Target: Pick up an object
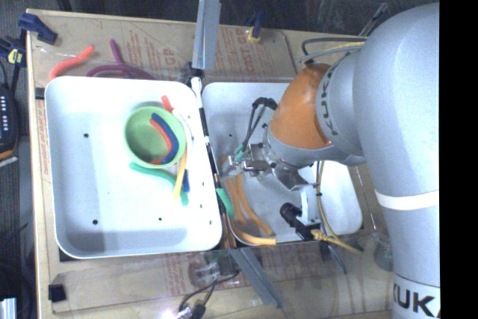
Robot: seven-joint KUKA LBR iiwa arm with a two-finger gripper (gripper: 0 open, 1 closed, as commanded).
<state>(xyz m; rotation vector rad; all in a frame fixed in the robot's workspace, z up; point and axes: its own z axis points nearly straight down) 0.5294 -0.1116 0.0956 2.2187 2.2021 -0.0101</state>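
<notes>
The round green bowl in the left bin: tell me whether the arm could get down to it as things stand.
Probably yes. The round green bowl lies open from above in the left white bin, holding only small coloured pieces; the arm is over the right white bin.

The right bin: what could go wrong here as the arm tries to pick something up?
1. The arm hides much of the right bin, so a grasp there is hard to confirm.
2. The orange tubes lie against the bin's wall, so the end effector may strike it.
</notes>
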